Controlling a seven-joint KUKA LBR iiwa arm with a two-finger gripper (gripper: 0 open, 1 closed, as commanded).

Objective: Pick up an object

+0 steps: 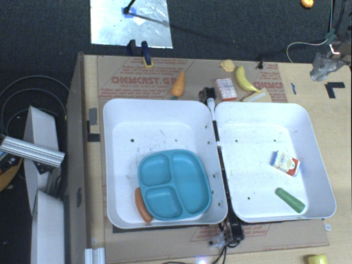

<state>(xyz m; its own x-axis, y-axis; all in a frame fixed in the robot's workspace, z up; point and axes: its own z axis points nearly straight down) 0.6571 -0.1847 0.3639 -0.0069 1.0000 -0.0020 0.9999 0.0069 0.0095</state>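
The left bin [118,147] holds a blue divided plate [173,183] and an orange sausage [143,205] lying against the plate's lower left edge. In the right bin [313,142] a small white, blue and red carton [285,163] lies near the right wall. A green pickle [290,199] lies in front of it. My gripper [325,65] hangs at the upper right, beyond the right bin's far corner and well apart from every object.
On the cardboard behind the bins lie a carrot [178,84], a small pink box [226,88], a banana [245,80] and a yellow lump [227,65]. An orange ball [307,2] rests on the dark floor far right.
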